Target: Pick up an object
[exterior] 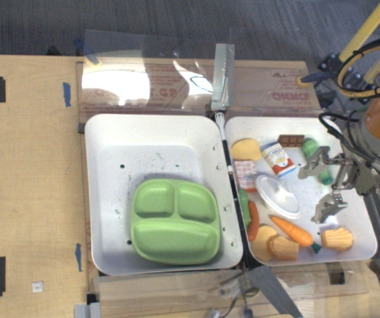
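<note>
Gripper (pixel 327 185) hangs over right bin (pixel 365 247), fingers spread, holding nothing; toy carrot (pixel 292 230) lies left-below, long axis diagonal.

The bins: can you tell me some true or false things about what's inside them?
1. The green divided plate sits in the left bin. True.
2. The carrot lies in the left bin. False: it lies in the right bin.
3. The pincer is over the right bin. True.
4. The green plate is stacked on the carrot. False: they are in separate bins.
5. A small carton is in the right bin. True.
</note>
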